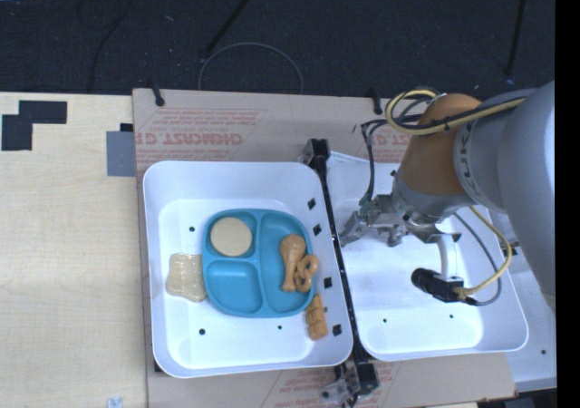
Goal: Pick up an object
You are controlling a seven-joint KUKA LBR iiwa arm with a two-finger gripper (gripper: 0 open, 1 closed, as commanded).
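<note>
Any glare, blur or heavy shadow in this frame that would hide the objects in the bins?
Camera view: lighting is even and the left bin reads clearly, with the blue tray and its food pieces fairly sharp, just slightly soft. The white plastic is bright but not blown out. The arm casts soft shadow into the right bin. The background above the bench is very dark.

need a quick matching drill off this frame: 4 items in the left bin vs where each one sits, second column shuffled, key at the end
Items:
1. round tan disc
2. pretzel-shaped piece
3. pale flat piece
4. small orange-brown piece

Places:
A. on the bin floor, left of the blue tray
B. on the bin floor, by the tray's lower right corner
C. tray's upper left compartment
D. tray's right compartment

Pairs: 1-C, 2-D, 3-A, 4-B
</note>
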